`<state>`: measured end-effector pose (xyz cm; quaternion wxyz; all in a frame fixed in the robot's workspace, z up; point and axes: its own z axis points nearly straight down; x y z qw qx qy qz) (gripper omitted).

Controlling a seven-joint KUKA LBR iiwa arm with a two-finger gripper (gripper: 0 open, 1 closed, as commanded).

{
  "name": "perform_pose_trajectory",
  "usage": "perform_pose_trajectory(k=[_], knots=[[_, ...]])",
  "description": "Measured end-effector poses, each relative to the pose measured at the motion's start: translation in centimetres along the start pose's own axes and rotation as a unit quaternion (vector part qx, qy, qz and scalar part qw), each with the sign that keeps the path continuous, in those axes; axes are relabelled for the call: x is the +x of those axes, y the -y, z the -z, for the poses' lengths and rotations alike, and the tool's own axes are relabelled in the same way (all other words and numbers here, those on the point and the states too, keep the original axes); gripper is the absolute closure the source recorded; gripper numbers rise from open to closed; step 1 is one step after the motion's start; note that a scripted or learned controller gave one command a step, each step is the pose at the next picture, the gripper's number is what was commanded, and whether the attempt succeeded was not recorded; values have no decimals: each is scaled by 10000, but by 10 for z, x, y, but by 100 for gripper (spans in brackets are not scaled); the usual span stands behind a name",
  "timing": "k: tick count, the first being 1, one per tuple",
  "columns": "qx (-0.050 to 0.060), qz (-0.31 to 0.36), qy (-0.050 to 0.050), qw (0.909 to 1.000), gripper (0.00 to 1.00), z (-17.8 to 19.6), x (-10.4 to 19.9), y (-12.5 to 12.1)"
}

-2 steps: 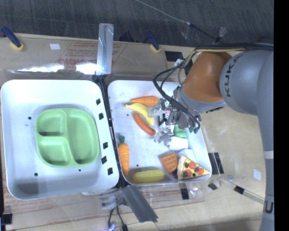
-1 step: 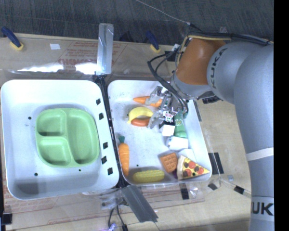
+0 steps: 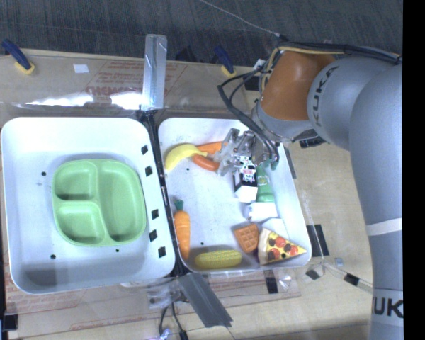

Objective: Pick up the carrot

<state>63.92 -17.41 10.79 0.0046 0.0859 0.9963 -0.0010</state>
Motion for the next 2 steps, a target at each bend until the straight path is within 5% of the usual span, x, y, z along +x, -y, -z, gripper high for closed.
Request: perform_pose_trajectory(k=[1, 2], knots=[[-1, 4, -4, 10000, 0, 0, 0, -1], [-2, -1793, -124, 9837, 0, -13, -5, -25]])
